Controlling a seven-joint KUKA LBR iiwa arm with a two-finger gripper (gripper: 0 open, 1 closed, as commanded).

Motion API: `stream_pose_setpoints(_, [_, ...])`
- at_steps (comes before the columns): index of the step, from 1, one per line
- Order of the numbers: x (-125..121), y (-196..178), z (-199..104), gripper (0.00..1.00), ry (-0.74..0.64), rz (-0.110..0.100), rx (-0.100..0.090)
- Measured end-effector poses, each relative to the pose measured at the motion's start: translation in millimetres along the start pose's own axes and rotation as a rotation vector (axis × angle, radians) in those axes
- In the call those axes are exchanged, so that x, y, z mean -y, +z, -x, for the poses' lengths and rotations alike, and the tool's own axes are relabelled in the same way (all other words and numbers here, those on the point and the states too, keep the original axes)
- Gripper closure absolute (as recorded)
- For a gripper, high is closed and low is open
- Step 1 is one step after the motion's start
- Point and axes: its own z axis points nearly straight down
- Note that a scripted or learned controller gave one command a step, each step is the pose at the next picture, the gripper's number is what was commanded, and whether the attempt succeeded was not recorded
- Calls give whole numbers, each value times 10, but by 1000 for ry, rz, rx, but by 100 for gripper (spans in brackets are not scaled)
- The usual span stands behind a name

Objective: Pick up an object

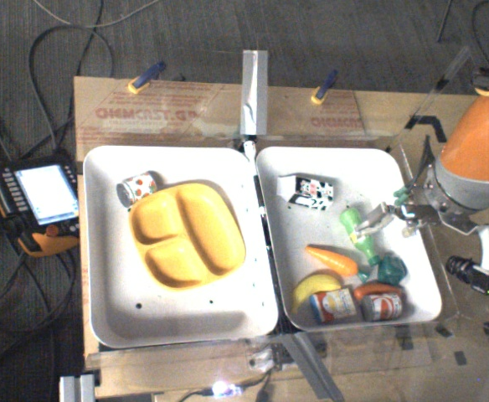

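Observation:
My gripper point(373, 222) reaches in from the right and hangs low over the right bin point(357, 162), in its middle right part. Just to its left lies a small light-green object point(350, 220), touching or almost touching the gripper tip. Below them an orange carrot point(334, 260) lies slantwise. A teal object point(389, 268) sits under the wrist. A yellow fruit point(313, 286) and two cans point(335, 305) point(383, 305) lie along the bin's front wall. A black-and-white box point(312, 192) rests near the back.
The left bin point(110, 291) holds a yellow divided plate point(187, 233) and a small red-and-white can point(136, 188) at its back left. A grey upright post point(254, 90) stands behind the gap between the bins. A handheld screen point(42, 193) lies left of the bench.

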Motion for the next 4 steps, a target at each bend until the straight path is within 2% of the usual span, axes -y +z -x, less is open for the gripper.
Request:
stream_pose_setpoints(1, [-562, 1071, -21, 0, -56, 17, 8])
stream_pose_setpoints(2, [-565, 973, -19, 100, -55, 18, 8])
stream_pose_setpoints(3, [-1413, 112, -575, 100, -172, 3, 4])
stream_pose_setpoints(4, [-1411, 114, -571, 0, -171, 2, 5])
